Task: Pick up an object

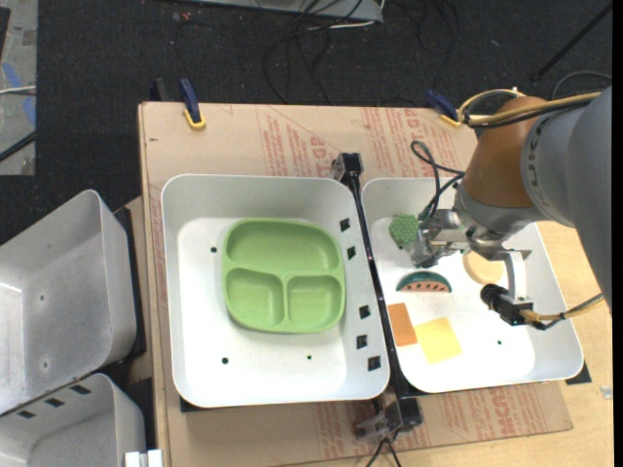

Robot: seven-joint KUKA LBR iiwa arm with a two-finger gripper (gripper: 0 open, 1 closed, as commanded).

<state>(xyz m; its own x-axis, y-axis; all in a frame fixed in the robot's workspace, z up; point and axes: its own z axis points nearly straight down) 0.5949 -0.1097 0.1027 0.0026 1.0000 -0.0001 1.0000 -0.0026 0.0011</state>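
On a brown cardboard-covered bench [253, 139] stand two shallow white plastic bins side by side. The left bin [185, 261] holds a light green plastic plate with three compartments [284, 275], which lies flat near the middle of the bin. The right bin [555, 358] holds several small things. A small round green object with a rough surface [403, 229] lies in the upper left part of this bin, close to the divider between the bins. Below it is a toy watermelon slice, red with a green rim [426, 282]. Further down, an orange rectangular piece [402, 323] lies near the left wall, and a flat yellow square piece [438, 340] lies just beside it on the right, slightly tilted. A pale round shape [480, 268] is partly hidden under the arm. The grey arm with the orange band [531, 168] reaches in from the right, over the upper part of the right bin. Its two-finger gripper [425, 244] is low in the bin, between the green rough object and the watermelon slice, very near to both. Whether the claw is wide, narrow or holding something, I cannot tell from this view. Black cables [516, 309] hang from the wrist over the bin.
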